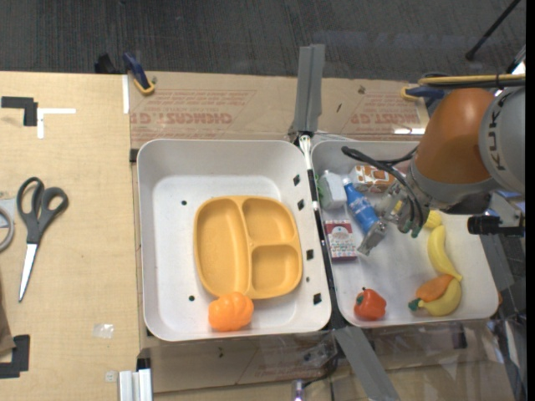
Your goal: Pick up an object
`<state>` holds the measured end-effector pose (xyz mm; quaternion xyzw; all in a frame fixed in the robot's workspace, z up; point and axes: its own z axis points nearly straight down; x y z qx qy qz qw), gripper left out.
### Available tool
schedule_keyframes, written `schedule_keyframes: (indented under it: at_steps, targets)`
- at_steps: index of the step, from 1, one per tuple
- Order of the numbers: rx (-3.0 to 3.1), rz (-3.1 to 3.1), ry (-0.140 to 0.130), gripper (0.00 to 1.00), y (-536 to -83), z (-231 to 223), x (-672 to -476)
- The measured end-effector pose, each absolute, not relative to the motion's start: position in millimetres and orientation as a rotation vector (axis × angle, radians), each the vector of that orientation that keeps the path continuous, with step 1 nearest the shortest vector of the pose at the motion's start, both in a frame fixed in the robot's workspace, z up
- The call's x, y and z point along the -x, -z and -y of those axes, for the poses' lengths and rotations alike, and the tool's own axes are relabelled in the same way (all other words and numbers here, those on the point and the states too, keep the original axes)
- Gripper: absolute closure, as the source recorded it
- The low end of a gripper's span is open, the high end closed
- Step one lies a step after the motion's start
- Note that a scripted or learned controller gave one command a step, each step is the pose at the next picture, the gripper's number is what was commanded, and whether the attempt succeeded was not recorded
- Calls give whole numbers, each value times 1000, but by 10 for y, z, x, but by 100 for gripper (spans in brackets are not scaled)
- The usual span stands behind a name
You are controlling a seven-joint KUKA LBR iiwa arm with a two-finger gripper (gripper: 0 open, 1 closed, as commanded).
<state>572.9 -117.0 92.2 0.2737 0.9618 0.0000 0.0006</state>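
Objects for picking are gathered in the right bin (pixel 481 307): a blue bottle (pixel 362 210), a small red carton (pixel 340 241), a red pepper (pixel 369 304), a banana (pixel 440 252), a second banana (pixel 443 300) with an orange piece on it, and a printed packet (pixel 370 176). The gripper (pixel 386 221) is seen low over the bottle and carton; whether the fingers are released or clenched cannot be told. "KU" is read on the arm (pixel 468 144). Mirrored lettering is printed on the cardboard (pixel 209 107) behind the bins. Open floor is left in the right bin's middle. In the left bin (pixel 155 249), a yellow divided plate (pixel 247 246) and an orange pepper (pixel 230 312) at its near edge are shown. Scissors (pixel 35 220) lie on the table (pixel 67 307).
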Motion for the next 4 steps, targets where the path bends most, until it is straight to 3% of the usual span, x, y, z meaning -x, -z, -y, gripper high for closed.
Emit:
schedule_keyframes:
  at_steps: [1, 2, 3, 4]
  targets:
    - [-1230, -2918, 19, 0, -897, 1088, -6304]
    - [-1312, -2851, 2, 0, -932, 1077, -5987]
    - [-1308, -2851, 4, 100, -1027, 1080, -5995]
    - [-1610, -2695, 2, 100, -1920, 502, -6563]
